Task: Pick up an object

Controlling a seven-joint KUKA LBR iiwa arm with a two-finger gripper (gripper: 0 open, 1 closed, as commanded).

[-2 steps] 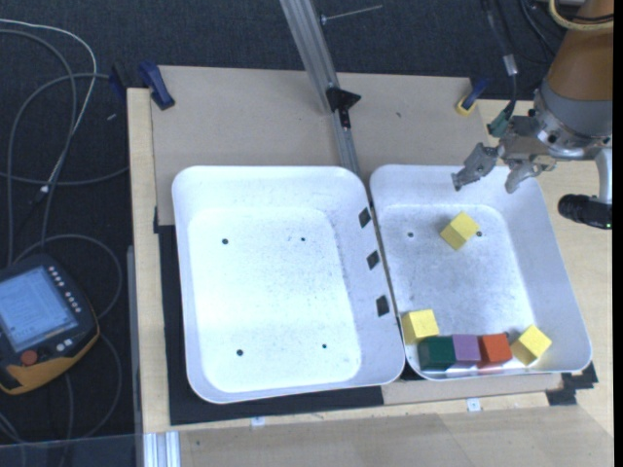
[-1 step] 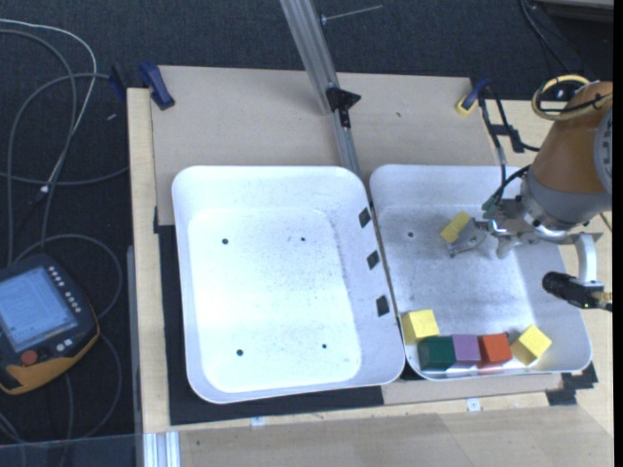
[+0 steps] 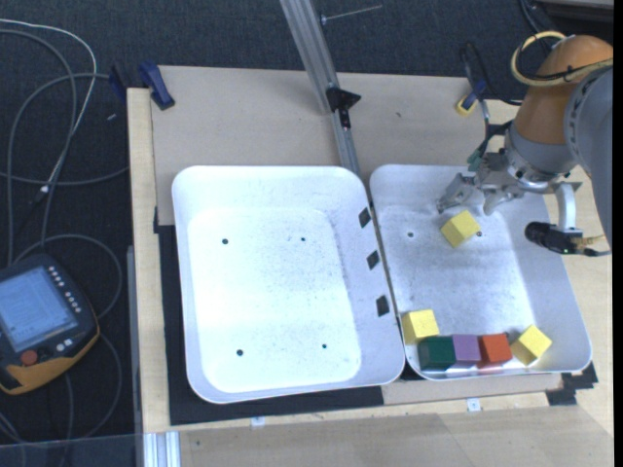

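Claw (image 3: 474,197) fingers are spreading wide over the right bin (image 3: 487,280), pinching nothing. Just under it, one yellow block (image 3: 460,229) is lying tilted. Far below, five more blocks (image 3: 474,344) are sitting in a row.

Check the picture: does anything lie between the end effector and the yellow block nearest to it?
Nothing visible does. The end effector sits just above the lone yellow block in the right bin; the other blocks are along that bin's near edge.
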